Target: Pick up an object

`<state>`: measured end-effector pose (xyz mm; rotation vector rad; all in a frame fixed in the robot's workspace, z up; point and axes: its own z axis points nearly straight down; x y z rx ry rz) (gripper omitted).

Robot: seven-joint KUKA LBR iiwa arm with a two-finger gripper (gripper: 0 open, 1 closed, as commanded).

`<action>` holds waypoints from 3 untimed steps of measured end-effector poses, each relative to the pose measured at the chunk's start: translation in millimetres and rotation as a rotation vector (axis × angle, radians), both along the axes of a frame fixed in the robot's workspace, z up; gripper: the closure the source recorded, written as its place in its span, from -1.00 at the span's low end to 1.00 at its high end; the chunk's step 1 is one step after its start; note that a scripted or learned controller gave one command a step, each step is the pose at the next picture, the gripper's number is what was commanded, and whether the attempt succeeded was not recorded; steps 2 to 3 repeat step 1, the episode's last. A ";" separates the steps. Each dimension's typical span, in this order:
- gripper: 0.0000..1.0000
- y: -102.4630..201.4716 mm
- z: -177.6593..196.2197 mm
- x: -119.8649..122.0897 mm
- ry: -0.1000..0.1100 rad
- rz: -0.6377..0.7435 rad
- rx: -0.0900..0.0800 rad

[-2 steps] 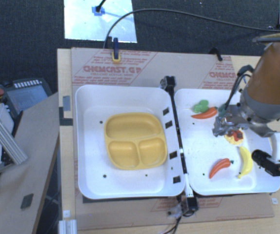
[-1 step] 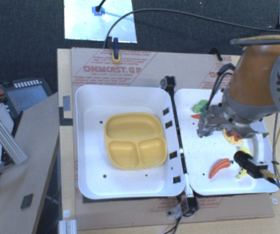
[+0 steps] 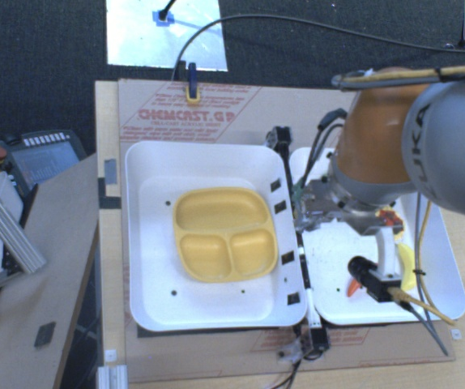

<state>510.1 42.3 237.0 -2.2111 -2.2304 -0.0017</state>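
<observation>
In the camera view the gripper (image 3: 323,211) hangs over the right bin (image 3: 451,298) by its left wall; the arm (image 3: 427,136) hides it, so I cannot tell whether it is spread or closed. A small orange piece (image 3: 351,288), possibly a toy, lies in that bin nearby. The gripper should centre squarely over it, clear of the wall, before closing.

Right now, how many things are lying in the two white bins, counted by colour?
Yellow: 1, the divided plate in the left bin.
Orange: 1, a small piece in the right bin.
Red-orange: 1, a thing half hidden by the arm, right bin.
Total: 3 that I can make out; the arm may hide more.
</observation>
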 end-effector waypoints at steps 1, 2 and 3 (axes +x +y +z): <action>1.00 43.3 1.3 -7.2 -0.001 -0.001 0.000; 1.00 43.3 1.3 -7.2 -0.001 -0.001 0.000; 1.00 43.3 1.3 -7.2 -0.001 -0.001 0.000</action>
